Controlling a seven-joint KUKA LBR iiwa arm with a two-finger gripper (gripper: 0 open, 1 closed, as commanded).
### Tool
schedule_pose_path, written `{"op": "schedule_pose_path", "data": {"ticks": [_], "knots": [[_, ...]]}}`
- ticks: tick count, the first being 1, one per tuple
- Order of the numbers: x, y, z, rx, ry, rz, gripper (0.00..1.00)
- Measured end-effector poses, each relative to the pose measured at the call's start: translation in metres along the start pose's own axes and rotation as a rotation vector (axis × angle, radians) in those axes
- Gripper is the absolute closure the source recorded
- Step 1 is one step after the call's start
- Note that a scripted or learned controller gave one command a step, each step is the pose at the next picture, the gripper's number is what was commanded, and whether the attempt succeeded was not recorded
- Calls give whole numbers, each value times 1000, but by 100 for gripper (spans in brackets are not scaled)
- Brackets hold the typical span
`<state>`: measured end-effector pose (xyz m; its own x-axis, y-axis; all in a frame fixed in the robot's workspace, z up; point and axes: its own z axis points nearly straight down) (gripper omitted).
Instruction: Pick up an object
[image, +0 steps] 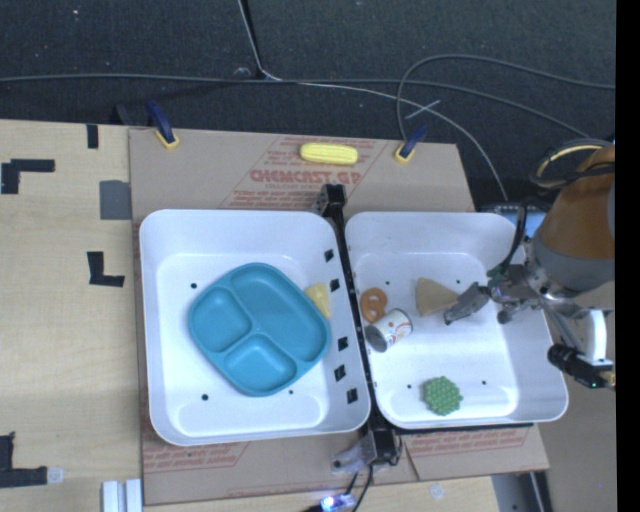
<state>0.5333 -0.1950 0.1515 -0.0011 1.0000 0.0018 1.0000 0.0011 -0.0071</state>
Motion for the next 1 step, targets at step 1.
{"op": "schedule_pose_path", "data": {"ticks": [1], "knots": [[11, -5, 57, 0, 0, -1, 0]]}}
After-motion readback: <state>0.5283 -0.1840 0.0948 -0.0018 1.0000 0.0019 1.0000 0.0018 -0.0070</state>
